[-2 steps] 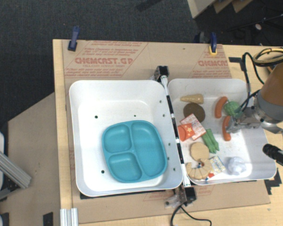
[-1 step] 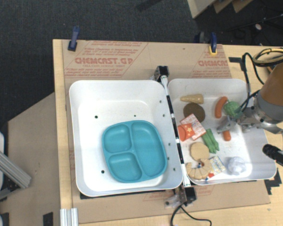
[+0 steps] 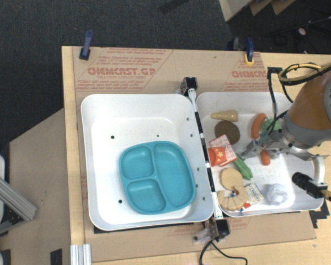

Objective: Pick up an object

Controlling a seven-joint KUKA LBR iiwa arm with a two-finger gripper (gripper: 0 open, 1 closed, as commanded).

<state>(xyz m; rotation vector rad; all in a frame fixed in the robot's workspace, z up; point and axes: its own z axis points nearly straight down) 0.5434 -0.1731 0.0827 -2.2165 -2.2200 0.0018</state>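
Note:
The right bin (image 3: 298, 203) holds several small items. Among them are a tan cone-shaped piece (image 3: 225, 115), a brown disc (image 3: 227, 131), a red packet (image 3: 221, 152), a green stick (image 3: 243, 168) and an orange sausage shape (image 3: 257, 125). There are also round biscuits (image 3: 230, 179), a white wrapper (image 3: 254, 192) and a pale crumpled lump (image 3: 276, 193). My gripper (image 3: 261, 149) is low in the middle of this bin, over a small red-orange piece (image 3: 265, 159). Whether it touches that piece is hidden by the wrist.
The left bin (image 3: 99, 120) carries a teal divided plate (image 3: 156, 176). A black rail (image 3: 198, 131) marks the shared wall between the bins. The arm's orange band (image 3: 314, 104) and grey wrist (image 3: 303, 134) cover the right bin's right side, with cables (image 3: 289, 73) above.

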